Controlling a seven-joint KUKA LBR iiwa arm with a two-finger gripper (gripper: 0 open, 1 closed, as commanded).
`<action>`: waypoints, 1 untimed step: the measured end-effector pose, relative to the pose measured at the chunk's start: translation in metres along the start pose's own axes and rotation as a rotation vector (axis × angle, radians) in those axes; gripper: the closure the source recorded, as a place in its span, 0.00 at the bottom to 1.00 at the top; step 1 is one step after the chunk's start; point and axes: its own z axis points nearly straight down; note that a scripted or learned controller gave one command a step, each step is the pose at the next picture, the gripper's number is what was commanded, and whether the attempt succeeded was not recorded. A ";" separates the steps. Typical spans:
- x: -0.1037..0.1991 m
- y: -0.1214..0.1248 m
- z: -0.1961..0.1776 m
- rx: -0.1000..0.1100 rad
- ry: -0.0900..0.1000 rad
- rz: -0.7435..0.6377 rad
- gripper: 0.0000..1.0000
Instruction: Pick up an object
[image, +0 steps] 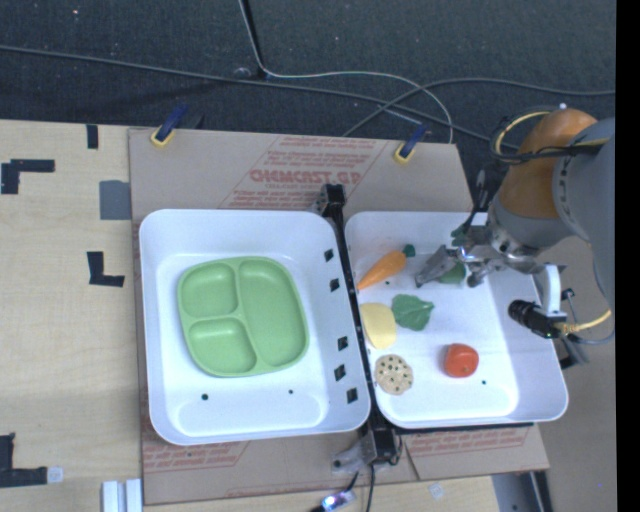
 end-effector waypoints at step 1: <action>0.000 0.000 0.033 -0.005 -0.002 0.000 0.00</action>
